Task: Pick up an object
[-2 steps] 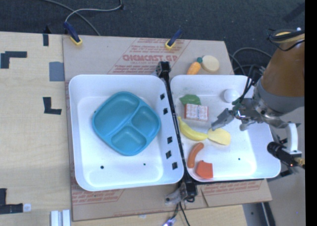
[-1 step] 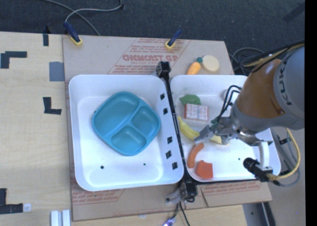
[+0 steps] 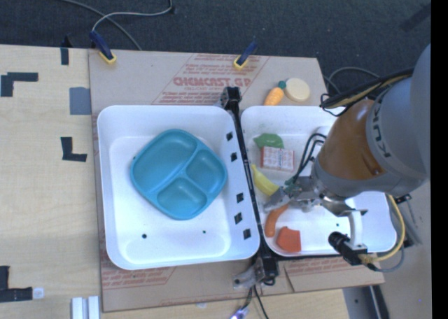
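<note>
Gripper low in the right bin, near its left wall. Fingers are a dark metal tangle from this angle; cannot tell how far apart they stand, nor whether anything sits between them.

Carrot lies right at the gripper's tip, slanting down-left from it, upper end touching or just under the metal. Looks like the target, going by where the tip points. It appears to rest on the bin floor. Judgement: reach is done, grasp unconfirmed, lift not yet made. Most of the task is left.

Crowding around the tip:
- Banana just left and far of the gripper, close against the divider.
- Red block just near of the carrot, almost touching its lower end.
- Box with red print farther back, green item beyond that.

Banana and red block hem the carrot in on 2 sides; a closing finger could catch either. The divider wall leaves little room on the left.

Wrist, orange band and grey arm cover much of the right bin's right half; whatever lies beneath is hidden. Black cable loops by the wrist.

Left bin holds a blue tray with 3 compartments, well apart from the action. On the cardboard behind the right bin: a small orange bottle and a pale disc, touching or nearly so. 2 clamps at the cardboard's far edge.
</note>
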{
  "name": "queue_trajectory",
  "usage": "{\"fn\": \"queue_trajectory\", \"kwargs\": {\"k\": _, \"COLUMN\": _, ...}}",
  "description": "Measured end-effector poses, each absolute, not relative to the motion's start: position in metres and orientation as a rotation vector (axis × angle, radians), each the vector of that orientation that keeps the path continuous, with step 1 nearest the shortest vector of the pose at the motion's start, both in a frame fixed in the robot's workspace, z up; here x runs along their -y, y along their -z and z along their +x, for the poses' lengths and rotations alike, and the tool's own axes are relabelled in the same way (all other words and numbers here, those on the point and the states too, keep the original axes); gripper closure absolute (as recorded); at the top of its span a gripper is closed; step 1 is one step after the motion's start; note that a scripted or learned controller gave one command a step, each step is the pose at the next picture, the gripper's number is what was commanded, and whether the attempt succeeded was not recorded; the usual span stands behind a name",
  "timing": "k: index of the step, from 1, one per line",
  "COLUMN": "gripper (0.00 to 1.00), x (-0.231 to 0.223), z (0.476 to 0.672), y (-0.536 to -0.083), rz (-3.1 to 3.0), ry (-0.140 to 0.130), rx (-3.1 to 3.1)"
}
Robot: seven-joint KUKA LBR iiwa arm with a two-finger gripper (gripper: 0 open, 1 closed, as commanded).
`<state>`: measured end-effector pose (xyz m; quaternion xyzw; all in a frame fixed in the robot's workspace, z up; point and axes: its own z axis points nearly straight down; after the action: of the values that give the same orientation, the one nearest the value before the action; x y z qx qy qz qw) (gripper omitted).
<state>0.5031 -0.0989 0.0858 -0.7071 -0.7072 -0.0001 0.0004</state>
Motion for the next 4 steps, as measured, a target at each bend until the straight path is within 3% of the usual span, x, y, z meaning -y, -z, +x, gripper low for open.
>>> {"fn": "queue_trajectory", "kwargs": {"k": 1, "gripper": 1.0, "x": 0.1, "z": 0.504, "y": -0.096, "rz": -2.224, "ry": 0.002, "rx": 2.222}}
{"fn": "queue_trajectory", "kwargs": {"k": 2, "gripper": 1.0, "x": 0.039, "z": 0.54, "y": -0.184, "rz": -2.218, "ry": 0.0, "rx": 2.223}}
{"fn": "queue_trajectory", "kwargs": {"k": 3, "gripper": 0.0, "x": 0.04, "z": 0.539, "y": -0.184, "rz": -2.218, "ry": -0.002, "rx": 2.222}}
{"fn": "queue_trajectory", "kwargs": {"k": 4, "gripper": 0.0, "x": 0.082, "z": 0.6, "y": -0.184, "rz": -2.222, "ry": -0.002, "rx": 2.222}}
